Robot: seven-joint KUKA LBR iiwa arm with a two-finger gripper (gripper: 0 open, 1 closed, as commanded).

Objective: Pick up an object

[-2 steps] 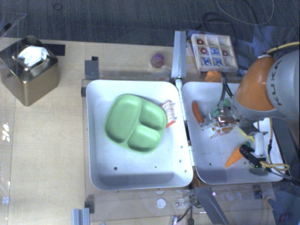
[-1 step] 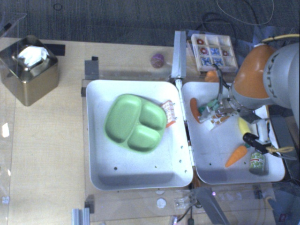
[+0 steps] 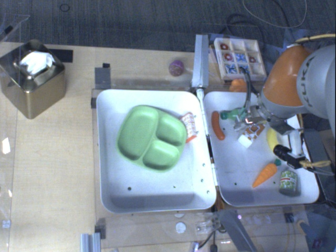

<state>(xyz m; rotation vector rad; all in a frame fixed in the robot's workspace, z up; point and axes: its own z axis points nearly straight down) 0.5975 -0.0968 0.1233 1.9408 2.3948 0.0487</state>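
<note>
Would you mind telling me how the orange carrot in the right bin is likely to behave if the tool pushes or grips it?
The carrot tapers to a point, so a push would probably swing it round in an arc rather than slide it straight. It looks like a smooth plastic toy, likely light and stiff, and it might slip from a pinch near the narrow end. It lies near the small can, which a push could knock.

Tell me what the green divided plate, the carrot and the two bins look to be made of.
Green divided plate: likely moulded plastic, matte, with soft rounded compartment edges and an even colour.
Carrot: probably a plastic toy, uniformly orange with a smooth surface and a green tip.
Left bin and right bin: seemingly white plastic, slightly glossy, with rounded corners; painted metal cannot be ruled out.
</note>
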